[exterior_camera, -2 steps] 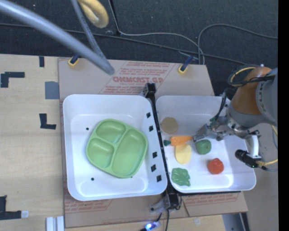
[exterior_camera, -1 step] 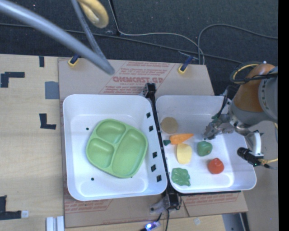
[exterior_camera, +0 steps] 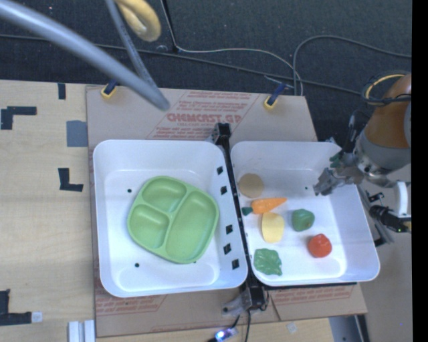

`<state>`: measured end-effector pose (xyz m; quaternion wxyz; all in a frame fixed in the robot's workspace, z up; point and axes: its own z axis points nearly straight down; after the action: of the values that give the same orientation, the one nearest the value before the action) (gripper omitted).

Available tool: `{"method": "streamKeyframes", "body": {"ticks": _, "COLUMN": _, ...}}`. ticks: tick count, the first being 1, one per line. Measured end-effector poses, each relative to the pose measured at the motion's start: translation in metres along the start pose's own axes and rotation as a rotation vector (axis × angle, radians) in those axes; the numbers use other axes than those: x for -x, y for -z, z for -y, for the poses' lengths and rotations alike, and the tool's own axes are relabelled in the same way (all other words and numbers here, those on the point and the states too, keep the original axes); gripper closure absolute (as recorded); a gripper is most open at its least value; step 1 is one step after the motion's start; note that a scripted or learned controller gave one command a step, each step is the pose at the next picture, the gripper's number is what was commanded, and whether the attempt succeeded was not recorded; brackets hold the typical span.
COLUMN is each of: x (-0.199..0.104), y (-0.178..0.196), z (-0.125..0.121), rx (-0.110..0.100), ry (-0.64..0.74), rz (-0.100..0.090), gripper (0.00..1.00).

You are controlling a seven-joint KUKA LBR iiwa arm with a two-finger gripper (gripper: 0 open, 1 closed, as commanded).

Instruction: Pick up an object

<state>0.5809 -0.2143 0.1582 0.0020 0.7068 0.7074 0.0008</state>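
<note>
The right bin (exterior_camera: 348, 227) holds several toy foods: a tan round piece (exterior_camera: 251, 184), an orange carrot (exterior_camera: 269, 204), a yellow piece (exterior_camera: 272, 227), a dark green piece (exterior_camera: 302, 220), a red tomato-like piece (exterior_camera: 319, 246) and a leafy green piece (exterior_camera: 267, 261). My gripper (exterior_camera: 327, 184) hangs at the bin's right wall, up and to the right of the dark green piece. I see nothing held between its fingers.
The left bin (exterior_camera: 110, 220) holds a light green divided plate (exterior_camera: 174, 218). A black divider (exterior_camera: 231, 200) runs between the bins. Grey cables and a yellow object (exterior_camera: 139, 17) hang over the upper left. Brown cardboard (exterior_camera: 200, 113) lies under both bins.
</note>
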Motion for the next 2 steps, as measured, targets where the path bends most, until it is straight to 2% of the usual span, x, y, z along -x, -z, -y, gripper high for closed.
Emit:
{"method": "streamKeyframes", "body": {"ticks": 1, "x": 0.000, "y": 0.051, "z": -0.001, "rx": 0.000, "ry": 0.001, "rz": 0.000, "gripper": 1.00}}
{"method": "streamKeyframes", "body": {"ticks": 2, "x": -0.050, "y": 0.043, "z": -0.003, "rx": -0.006, "ry": 0.005, "rz": -0.003, "gripper": 1.00}}
